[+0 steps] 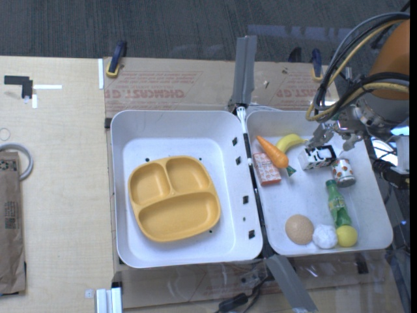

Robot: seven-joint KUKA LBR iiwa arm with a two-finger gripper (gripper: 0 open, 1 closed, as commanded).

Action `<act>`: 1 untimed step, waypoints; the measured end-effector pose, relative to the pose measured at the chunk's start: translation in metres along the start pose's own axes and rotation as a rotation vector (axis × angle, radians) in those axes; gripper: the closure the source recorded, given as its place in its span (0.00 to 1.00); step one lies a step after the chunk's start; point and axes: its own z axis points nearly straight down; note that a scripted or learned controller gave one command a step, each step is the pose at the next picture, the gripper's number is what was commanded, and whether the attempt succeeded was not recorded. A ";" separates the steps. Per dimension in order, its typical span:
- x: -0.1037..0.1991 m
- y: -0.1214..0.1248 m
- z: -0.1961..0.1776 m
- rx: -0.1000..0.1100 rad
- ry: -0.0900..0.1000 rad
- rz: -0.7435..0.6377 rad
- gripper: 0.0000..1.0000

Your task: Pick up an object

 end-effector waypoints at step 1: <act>0.038 0.029 0.078 -0.016 -0.002 -0.061 0.00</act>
